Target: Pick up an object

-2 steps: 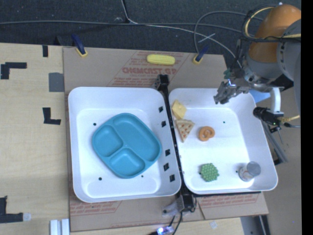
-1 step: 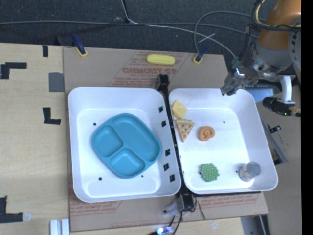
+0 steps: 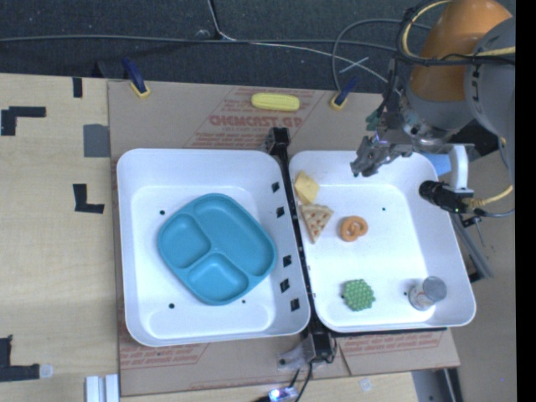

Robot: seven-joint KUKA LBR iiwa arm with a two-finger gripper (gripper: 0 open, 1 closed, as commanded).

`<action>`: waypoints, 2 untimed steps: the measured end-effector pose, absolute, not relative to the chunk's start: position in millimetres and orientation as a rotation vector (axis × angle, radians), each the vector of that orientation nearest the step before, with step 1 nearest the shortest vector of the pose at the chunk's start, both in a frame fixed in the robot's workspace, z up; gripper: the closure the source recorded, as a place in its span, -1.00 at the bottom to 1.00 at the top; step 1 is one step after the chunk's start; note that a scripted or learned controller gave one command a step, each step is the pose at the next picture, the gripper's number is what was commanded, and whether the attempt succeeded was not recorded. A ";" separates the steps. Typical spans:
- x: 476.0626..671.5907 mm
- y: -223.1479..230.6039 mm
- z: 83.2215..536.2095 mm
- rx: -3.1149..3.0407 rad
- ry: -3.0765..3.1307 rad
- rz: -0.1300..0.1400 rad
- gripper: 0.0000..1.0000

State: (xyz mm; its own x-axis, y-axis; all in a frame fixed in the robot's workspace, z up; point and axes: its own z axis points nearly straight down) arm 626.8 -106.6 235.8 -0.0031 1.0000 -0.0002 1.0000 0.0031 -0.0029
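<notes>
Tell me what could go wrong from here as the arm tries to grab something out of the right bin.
1. The tool sits over the right bin's far rim, so a straight descent could hit the rim rather than an item.
2. The yellow wedge and the waffle piece lie touching, close to the wall between the bins. A grasp there may jam against that wall or nudge both.
3. The orange ring looks small and low, so it may slip out.

One fixed cam above bench, angled down, both white bins point(image 3: 126, 224) in frame, arm point(image 3: 469, 48) entering from right.
</notes>
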 end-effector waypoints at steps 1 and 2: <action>599.9 -57.2 240.1 -2.214 -2.225 0.002 1.00; 586.5 2.7 236.5 -2.212 -2.227 0.002 1.00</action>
State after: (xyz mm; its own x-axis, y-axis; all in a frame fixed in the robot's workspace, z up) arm 586.5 2.7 236.5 -0.0068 1.0000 0.0014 1.0000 0.0068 -0.0031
